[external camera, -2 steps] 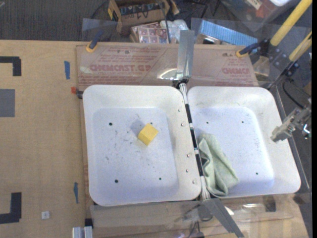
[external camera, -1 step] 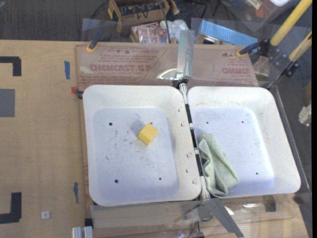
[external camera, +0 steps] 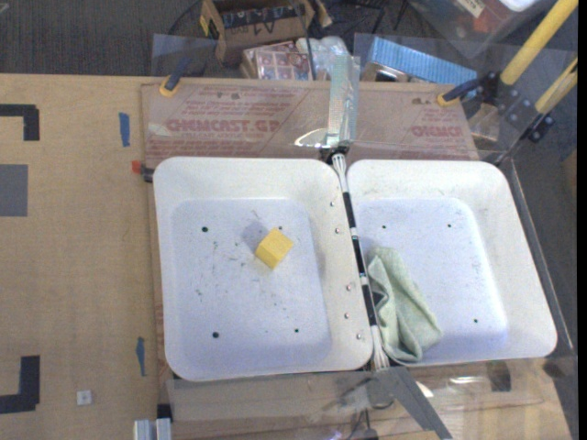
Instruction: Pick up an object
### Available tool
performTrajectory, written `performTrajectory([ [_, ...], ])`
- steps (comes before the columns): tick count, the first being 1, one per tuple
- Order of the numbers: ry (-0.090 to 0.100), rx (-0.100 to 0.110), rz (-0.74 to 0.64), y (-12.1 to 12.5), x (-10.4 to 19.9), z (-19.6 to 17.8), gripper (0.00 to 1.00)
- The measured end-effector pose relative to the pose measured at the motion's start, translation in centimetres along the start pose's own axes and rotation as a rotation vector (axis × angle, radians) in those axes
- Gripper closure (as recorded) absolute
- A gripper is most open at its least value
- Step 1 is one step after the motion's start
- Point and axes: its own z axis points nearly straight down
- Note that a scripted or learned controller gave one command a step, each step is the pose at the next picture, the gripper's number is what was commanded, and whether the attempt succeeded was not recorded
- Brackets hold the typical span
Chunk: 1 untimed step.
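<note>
A small yellow block (external camera: 273, 247) lies near the middle of the left white bin (external camera: 183, 191), tilted slightly. A crumpled pale green cloth (external camera: 400, 306) rests in the right white bin (external camera: 514, 236), bunched against its left wall and reaching toward the front edge.
A clear plastic divider (external camera: 342, 99) stands upright behind the seam between the bins. Cardboard sheets (external camera: 238, 126) line the back of the bench. Orange clamps (external camera: 171, 85) and clutter sit beyond them. Yellow poles (external camera: 541, 35) rise at the upper right.
</note>
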Motion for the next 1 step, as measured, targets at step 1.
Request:
performTrajectory([
  [1,0.000,0.000,-0.019,-0.01,0.00,0.00,1.00],
])
